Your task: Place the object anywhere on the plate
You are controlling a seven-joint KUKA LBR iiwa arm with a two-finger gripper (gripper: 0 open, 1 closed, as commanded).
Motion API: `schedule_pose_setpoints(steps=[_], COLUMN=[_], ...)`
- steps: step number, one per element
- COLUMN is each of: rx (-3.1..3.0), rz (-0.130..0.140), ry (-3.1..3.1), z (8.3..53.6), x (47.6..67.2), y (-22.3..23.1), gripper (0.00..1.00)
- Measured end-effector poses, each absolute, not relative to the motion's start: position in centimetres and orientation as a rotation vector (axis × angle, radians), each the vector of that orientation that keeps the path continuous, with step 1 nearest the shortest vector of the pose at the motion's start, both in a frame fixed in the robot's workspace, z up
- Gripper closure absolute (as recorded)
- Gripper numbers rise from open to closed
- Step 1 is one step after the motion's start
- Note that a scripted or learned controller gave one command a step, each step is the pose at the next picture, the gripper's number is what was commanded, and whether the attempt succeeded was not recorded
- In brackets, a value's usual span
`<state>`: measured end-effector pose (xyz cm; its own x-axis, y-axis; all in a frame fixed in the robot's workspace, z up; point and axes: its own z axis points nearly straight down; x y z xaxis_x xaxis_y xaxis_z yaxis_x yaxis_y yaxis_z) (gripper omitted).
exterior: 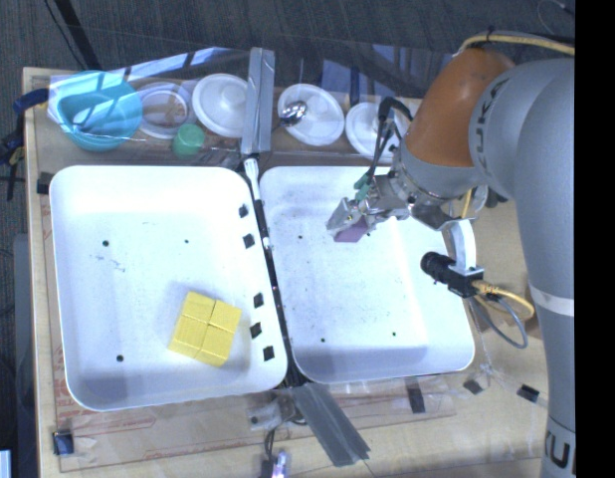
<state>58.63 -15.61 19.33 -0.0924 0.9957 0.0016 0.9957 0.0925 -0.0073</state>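
Two white bins [89, 197] sit on a cluttered bench [34, 98] above dark floor.

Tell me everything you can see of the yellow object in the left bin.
The yellow block is a flat, square piece scored by grooves into four smaller squares, matte like foam or plastic. It lies flat on the floor of the left bin, in its lower right part, turned at a slant to the walls. Nothing touches it; the hand is over the right bin.

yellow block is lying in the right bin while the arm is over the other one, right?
Not quite. The camera view shows the yellow block lying in the left bin, toward its near edge. The arm's gripper is over the right bin.
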Motion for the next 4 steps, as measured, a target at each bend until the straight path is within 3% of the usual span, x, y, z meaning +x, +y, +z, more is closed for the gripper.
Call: schedule_pose_setpoints(steps=[1,3,4], rx=[-2.061,-1.943,-1.945], rz=[0.009,0.010,0.010], ry=[-2.361,-2.460,-2.460], z=[21.6,25.6,25.7], x=[56.1,47.7,47.7], y=[-8.6,0.8,0.7], gripper=[1.00,1.00,0.00])
